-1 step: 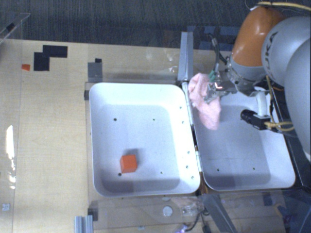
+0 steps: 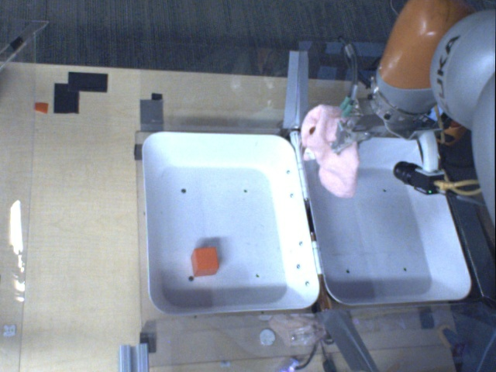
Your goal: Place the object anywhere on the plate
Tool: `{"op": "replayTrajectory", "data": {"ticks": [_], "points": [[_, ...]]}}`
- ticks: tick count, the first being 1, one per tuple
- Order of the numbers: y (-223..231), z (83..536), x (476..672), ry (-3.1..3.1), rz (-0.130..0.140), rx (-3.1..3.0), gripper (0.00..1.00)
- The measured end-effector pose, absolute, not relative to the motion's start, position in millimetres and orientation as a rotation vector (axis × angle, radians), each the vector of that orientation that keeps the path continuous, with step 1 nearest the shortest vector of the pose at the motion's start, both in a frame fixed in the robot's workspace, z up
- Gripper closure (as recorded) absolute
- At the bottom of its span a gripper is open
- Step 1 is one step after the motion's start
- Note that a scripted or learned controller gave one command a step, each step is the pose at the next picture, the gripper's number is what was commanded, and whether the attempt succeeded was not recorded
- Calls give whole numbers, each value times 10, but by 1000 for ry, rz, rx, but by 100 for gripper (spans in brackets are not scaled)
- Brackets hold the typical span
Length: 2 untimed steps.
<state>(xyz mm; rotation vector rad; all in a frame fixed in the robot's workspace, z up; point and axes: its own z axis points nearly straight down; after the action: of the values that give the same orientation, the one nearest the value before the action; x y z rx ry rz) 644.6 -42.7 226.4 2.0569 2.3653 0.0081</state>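
**Pink cloth hung at the gripper over the far left of the right bin**

The bench (image 2: 77, 231) was pale wood, lit evenly, with a dark ribbed floor or mat along the far edge of the scene. A clear panel stood at the far left corner. Two shallow white bins sat side by side on the bench, touching along a metal divider. The left bin (image 2: 225, 169) was roughly square with rounded corners; the right bin (image 2: 403, 262) matched it in shape.

One arm (image 2: 457, 53), grey with an orange band, reached in from the right over the far part of the right bin. Its gripper (image 2: 350, 126) sat at the far left of that bin, near the divider. A pink cloth (image 2: 335, 157), soft and crumpled, hung from the gripper. Its long axis ran from far to near, with the lower end drooping toward the near side above the bin floor and a rounded fold bulging left over the divider. The fingers were buried in the cloth's folds, so how far they were spread could not be told.

One orange block (image 2: 205, 261) lay in the near left part of the left bin, well apart from the cloth. On the far left of the bench lay two black shapes (image 2: 77, 90) just beside each other and one small orange marker (image 2: 41, 108).
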Motion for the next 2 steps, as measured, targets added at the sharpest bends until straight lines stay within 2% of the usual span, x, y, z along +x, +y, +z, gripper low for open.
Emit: {"op": "replayTrajectory", "data": {"ticks": [2], "points": [[525,2329,5980,2981,7,965,100]]}}
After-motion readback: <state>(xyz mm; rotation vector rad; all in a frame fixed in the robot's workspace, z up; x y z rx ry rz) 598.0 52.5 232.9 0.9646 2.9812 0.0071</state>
